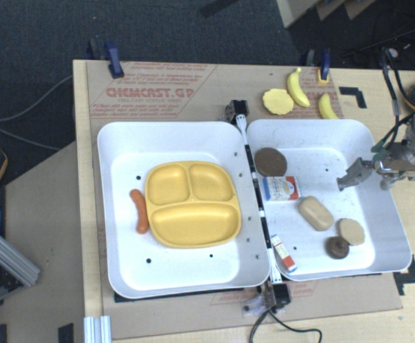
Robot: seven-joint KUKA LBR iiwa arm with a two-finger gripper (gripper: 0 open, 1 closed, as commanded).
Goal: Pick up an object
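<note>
The tool (353, 177) hangs over the right bin (378, 259), fingers apparently apart, holding nothing. The step is the approach. Nearest objects are the tan bread roll (316, 213) and the small card (281, 188); next it must descend onto one.

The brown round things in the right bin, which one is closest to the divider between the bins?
The large dark brown disc at the bin's upper left, beside the divider; the small dark piece lies far right.

At the frame's right edge we see a grey metal gripper (364, 171) with dark cables looping above it.
</note>
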